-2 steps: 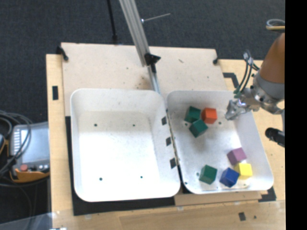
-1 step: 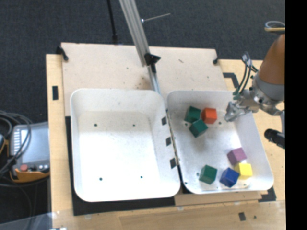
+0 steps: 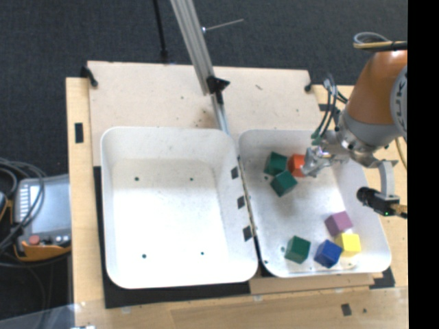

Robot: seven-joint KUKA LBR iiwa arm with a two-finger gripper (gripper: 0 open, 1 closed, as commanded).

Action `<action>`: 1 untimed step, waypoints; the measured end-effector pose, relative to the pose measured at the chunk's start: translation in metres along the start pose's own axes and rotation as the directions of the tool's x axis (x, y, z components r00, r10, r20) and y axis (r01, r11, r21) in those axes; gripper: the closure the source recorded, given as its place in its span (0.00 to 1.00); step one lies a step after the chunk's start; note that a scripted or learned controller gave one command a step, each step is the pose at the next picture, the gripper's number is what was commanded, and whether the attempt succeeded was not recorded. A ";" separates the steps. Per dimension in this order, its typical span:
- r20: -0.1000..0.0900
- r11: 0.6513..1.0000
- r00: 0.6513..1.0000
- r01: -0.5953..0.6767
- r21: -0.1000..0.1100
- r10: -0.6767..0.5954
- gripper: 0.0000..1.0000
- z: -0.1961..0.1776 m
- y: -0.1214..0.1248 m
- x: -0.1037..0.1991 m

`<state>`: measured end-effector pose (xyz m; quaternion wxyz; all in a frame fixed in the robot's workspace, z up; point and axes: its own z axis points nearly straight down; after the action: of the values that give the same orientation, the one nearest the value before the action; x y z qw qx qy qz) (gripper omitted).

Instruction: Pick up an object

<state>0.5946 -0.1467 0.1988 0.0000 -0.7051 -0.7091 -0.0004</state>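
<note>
Just left of my fingers [image 3: 312, 164]: the orange block [image 3: 296, 163], touching or nearly so.
I read the tips low in the right bin [image 3: 357, 266], the orange block directly to their left, two green cubes [image 3: 280, 173] just beyond it. I cannot tell whether the fingers are spread or closed, nor whether the block sits between them; no clear long axis shows.

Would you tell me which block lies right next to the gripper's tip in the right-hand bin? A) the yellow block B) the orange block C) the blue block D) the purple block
B: the orange block sits right against the gripper beside two green blocks, while the yellow block, purple block and blue block lie together near the bin's lower right corner.
</note>
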 end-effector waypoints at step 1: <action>-0.002 1.000 1.000 0.002 0.000 -0.002 1.00 -0.016 -0.004 0.056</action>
<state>0.5901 -0.0908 0.2151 0.0005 -0.7044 -0.7098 -0.0012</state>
